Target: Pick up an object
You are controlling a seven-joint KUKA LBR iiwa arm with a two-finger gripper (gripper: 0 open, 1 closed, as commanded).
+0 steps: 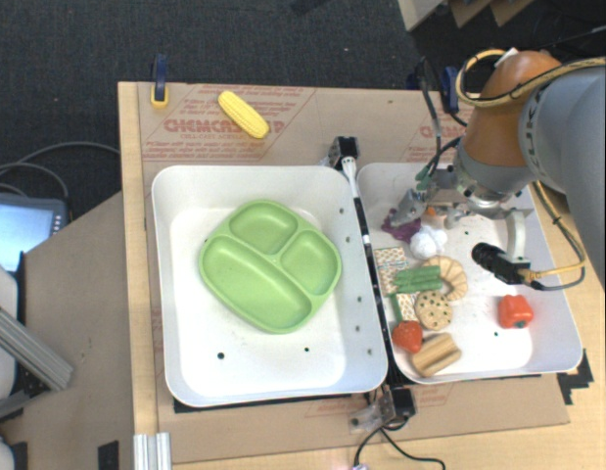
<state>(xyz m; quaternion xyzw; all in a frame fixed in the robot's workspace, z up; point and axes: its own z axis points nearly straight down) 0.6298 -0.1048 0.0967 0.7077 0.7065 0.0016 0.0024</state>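
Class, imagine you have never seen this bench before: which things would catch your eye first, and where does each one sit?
The green divided plate stands out first, lying alone in the left white bin. Next comes the grey arm with its orange band, reaching from the right over the right bin, where small toy foods crowd together, among them a red piece and a round cookie. A yellow corn cob lies on the cardboard behind the bins.
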